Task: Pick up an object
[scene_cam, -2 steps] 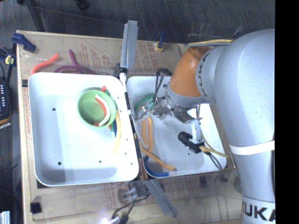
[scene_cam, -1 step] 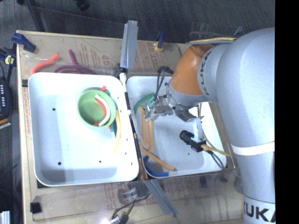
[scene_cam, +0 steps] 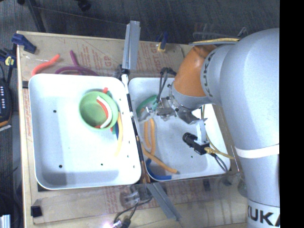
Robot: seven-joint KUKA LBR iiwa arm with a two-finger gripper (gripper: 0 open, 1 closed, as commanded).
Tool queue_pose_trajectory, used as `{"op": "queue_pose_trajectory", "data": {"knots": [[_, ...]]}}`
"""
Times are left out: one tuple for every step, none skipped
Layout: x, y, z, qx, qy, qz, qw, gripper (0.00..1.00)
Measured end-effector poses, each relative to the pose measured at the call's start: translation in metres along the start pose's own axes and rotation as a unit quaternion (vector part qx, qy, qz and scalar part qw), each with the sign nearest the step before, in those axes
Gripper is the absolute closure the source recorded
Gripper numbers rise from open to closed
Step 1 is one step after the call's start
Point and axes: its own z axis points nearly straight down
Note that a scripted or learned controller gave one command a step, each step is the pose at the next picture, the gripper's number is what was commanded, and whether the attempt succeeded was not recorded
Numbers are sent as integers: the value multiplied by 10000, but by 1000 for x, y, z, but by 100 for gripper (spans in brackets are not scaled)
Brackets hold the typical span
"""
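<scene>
My gripper (scene_cam: 151, 109) hangs low over the upper left part of the right bin (scene_cam: 216, 167). A green object (scene_cam: 146, 102) lies right at its tip, partly covered by the metal of the hand; I cannot see whether it is gripped. Just below the tip lies an orange looped strip (scene_cam: 151, 134). A blue curved piece (scene_cam: 156, 174) and a yellow-orange strip (scene_cam: 164, 166) rest by the bin's front wall.
The left bin (scene_cam: 52, 165) holds a green bowl (scene_cam: 95, 110) with a red and white piece in it, and a yellow strip (scene_cam: 119, 137) beside it. A black cable fitting (scene_cam: 194, 143) hangs from the wrist over the right bin. Orange and purple tubes (scene_cam: 71, 68) lie behind the left bin.
</scene>
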Motion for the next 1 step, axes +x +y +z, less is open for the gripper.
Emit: {"op": "queue_pose_trajectory", "data": {"knots": [[0,0,-9,-1,2,-2,10000,100]]}}
